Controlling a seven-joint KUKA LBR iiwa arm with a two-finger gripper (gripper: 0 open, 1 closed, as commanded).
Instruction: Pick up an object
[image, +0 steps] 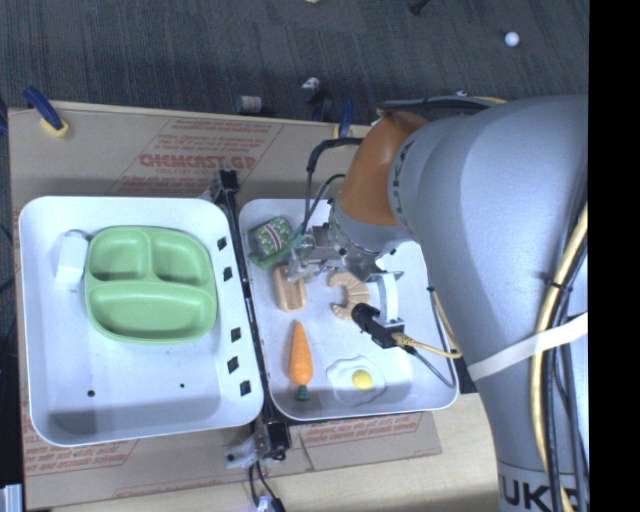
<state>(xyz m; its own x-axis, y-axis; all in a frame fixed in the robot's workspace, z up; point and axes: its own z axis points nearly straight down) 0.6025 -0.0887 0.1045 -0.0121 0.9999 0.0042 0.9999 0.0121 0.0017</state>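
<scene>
The right bin (425, 395) holds several toy foods. A green packet (269, 238) lies at its far left corner, with a tan block (290, 293) just below it. An orange carrot (300, 355) and a fried egg (358, 377) lie near the front wall. A tan curved piece (350, 295) sits in the middle. My gripper (308, 262) hangs low over the bin's upper left part, right above the tan block and beside the green packet. The grey arm and orange band (365, 180) hide the bin's right side.
The left bin (40, 330) holds a green divided plate (150, 282) and a small white object (70, 258) against its left wall. A black divider (243, 300) runs between the bins. A black cable plug (378, 328) hangs over the right bin.
</scene>
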